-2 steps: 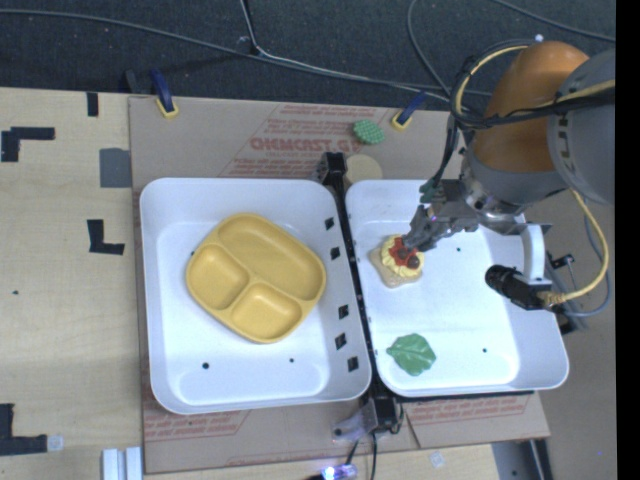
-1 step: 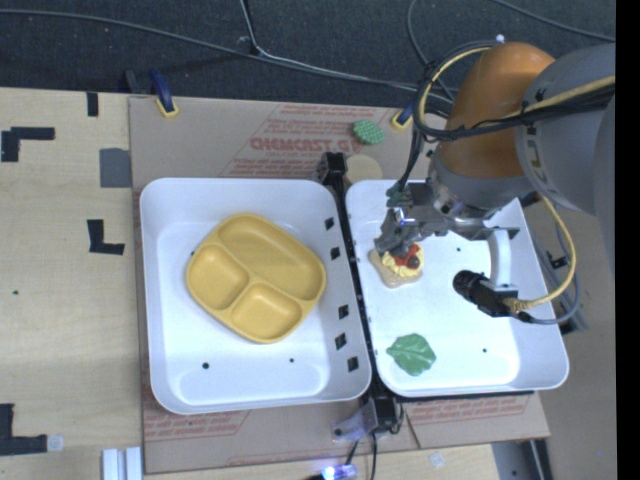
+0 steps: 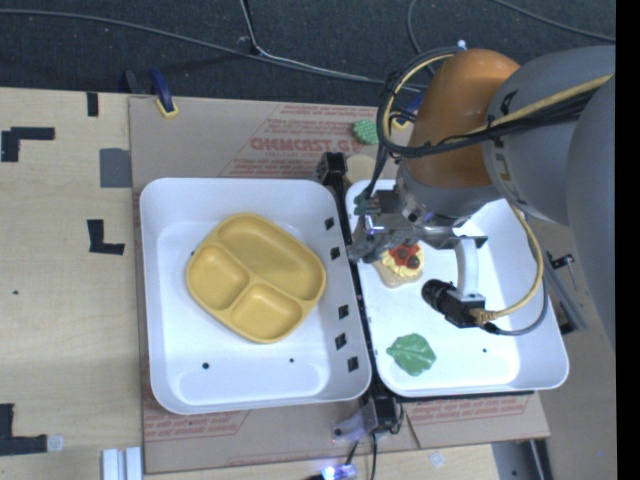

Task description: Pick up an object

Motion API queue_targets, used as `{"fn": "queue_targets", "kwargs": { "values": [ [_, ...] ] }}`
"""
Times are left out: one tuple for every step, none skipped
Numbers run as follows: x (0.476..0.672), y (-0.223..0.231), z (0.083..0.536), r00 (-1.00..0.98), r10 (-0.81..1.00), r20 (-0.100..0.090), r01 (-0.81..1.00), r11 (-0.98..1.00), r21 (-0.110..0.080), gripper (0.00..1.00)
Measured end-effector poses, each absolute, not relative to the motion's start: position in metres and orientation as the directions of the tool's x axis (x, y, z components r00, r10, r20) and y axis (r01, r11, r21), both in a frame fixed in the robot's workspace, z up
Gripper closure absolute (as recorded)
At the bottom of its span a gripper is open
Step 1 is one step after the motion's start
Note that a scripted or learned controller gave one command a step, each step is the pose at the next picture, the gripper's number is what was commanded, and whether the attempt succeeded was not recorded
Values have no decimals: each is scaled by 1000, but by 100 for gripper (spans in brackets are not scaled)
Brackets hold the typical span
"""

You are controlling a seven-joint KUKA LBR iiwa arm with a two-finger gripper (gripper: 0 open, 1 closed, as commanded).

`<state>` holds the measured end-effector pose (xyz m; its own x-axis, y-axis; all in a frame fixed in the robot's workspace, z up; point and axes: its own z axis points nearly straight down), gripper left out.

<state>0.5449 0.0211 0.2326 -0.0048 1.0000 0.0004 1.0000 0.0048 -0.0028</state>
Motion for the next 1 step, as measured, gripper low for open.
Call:
{"fn": "queue_targets", "kwargs": {
  "values": [
    [522,62,235,-5,1000,0,1000,5,-4,100]
  ]
}}
